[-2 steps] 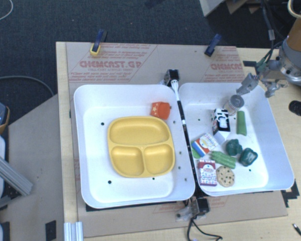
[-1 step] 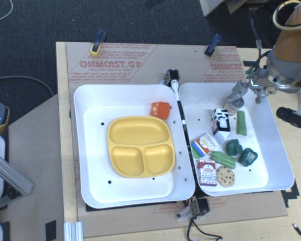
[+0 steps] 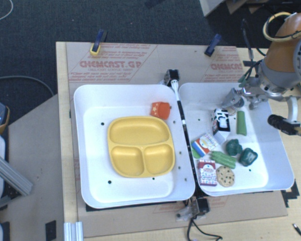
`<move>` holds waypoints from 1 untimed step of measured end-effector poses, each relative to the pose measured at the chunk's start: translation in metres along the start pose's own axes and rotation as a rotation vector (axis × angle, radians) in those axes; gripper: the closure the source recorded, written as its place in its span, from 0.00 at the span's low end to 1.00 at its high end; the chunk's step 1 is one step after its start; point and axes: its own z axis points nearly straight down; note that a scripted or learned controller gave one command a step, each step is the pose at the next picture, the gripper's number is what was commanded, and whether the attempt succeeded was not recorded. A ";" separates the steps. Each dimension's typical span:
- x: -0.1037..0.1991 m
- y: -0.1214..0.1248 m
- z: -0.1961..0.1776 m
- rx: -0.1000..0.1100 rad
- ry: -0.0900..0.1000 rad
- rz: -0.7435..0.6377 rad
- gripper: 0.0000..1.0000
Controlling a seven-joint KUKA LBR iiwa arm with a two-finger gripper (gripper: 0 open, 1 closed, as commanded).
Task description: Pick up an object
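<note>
The hand [image 3: 234,98] sits low over the far end of the right bin [image 3: 276,177], reaching in from about three o'clock, and from where I stand I cannot tell its state, since the metal at the wrist blurs together. Nothing appears to be carried in it. Just beside it, toward six o'clock, lies a small black-and-white box [image 3: 220,120], and at about five o'clock a green stick-shaped piece [image 3: 241,123] lies lengthwise.

Further out in the same bin, toward six and seven o'clock, the rest of the toys cluster: a striped packet [image 3: 204,144], a dark green lump [image 3: 233,147], another dark green piece [image 3: 248,156], a green pickle-like piece [image 3: 223,159], a red carton [image 3: 206,172] and a cookie [image 3: 224,176].

Across the divider, at nine o'clock, the left bin [image 3: 90,185] holds a yellow compartment plate [image 3: 140,145] with a small orange-red object [image 3: 161,109] just beyond its far rim.

I judge this the approach step: nothing lifted yet. The next move calls for settling on one target, probably the black-and-white box or the green stick nearest, centring over it, then descending and closing without nudging the neighbours
</note>
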 end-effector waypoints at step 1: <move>0.000 0.007 0.025 -0.027 -0.006 -0.002 0.00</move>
